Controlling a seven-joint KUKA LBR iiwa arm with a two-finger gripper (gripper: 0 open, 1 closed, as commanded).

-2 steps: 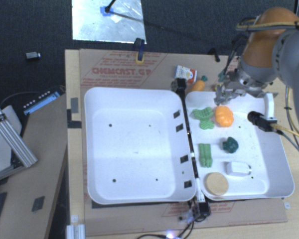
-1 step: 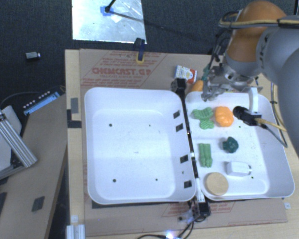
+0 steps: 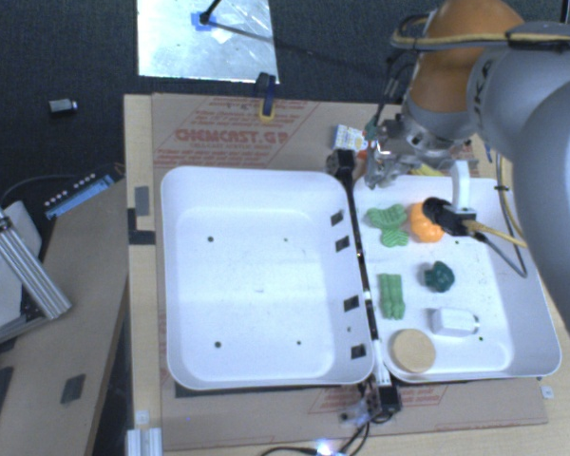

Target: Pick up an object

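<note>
My gripper (image 3: 379, 167) hangs over the far left corner of the right bin (image 3: 527, 326), just beyond a light green leafy piece (image 3: 388, 224). An orange object (image 3: 419, 223) lies right of that piece, partly hidden by the robot's wrist parts. Nearer the front are a dark green lump (image 3: 439, 275), a green ridged block (image 3: 390, 294), a white block (image 3: 453, 322) and a tan round disc (image 3: 413, 350). Nothing shows in the gripper.
The left bin (image 3: 256, 274) sits beside the right one, with a black hinged divider (image 3: 358, 259) between them. Both rest on a cardboard sheet (image 3: 228, 131). The arm's big grey body (image 3: 541, 112) covers the right bin's far right side.
</note>
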